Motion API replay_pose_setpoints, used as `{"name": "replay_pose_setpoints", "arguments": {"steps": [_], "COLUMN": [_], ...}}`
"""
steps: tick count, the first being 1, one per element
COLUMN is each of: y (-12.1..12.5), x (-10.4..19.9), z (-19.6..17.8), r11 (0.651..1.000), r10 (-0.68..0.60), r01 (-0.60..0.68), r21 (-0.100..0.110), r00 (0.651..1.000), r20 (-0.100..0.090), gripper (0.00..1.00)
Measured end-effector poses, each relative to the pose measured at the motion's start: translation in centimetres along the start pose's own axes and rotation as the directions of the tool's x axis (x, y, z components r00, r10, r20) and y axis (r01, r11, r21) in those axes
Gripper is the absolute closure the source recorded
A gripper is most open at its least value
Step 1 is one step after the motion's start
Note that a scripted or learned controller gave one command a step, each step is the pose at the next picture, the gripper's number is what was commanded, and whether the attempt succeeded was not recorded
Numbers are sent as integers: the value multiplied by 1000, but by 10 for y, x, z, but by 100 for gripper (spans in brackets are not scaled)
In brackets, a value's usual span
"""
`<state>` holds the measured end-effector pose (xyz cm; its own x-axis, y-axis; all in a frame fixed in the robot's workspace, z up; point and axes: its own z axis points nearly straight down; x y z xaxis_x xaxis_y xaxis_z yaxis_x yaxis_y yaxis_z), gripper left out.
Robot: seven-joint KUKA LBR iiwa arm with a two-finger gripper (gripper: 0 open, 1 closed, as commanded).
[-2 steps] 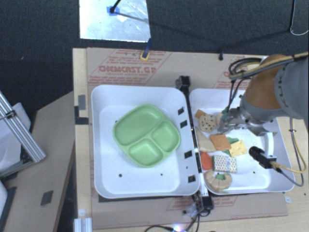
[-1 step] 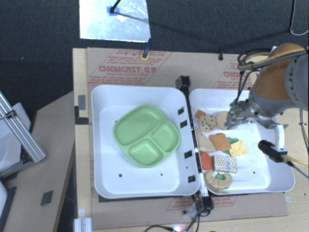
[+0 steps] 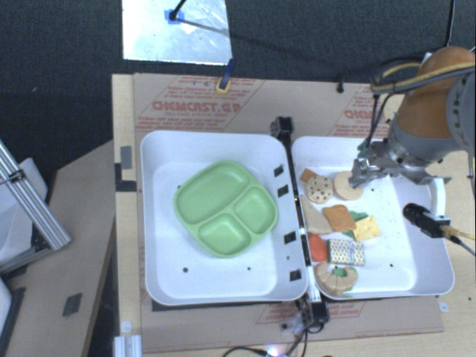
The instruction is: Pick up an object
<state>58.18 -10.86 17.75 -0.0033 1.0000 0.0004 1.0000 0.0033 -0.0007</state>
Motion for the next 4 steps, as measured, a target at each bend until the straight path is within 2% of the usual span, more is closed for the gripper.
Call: {"name": "replay_pose_setpoints", "arguments": {"steps": [1, 3, 4], "y": [0, -13, -12], "x": [0, 75, 108], "z": [-40, -49, -43], "r11": [1000, 1000, 1000], "r10": [-2, 0, -1], "r01": [2, 0, 1], "r21": [-1, -2, -2], "r00": [1000, 1000, 1000], "r20": [0, 0, 1], "gripper": [100, 100, 100]}}
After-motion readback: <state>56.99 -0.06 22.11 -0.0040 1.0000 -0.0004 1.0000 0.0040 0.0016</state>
